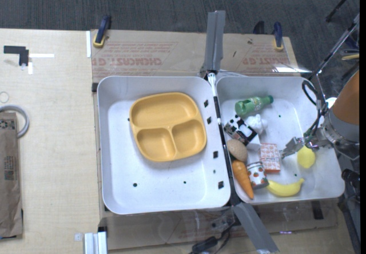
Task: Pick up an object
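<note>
Two white bins | right bin (286, 104): small yellow lemon (306, 158) near right wall, above yellow banana (285, 188) | gripper (301, 145) just left of lemon, jaw state can't tell | left bin: yellow divided plate (167, 126)

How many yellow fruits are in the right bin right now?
2: a lemon near the bin's right wall, beside the gripper, and a banana along the front edge. Others could be hidden under the clutter.

bright, even light; soft shadows, perhaps slightly blurred.
</note>
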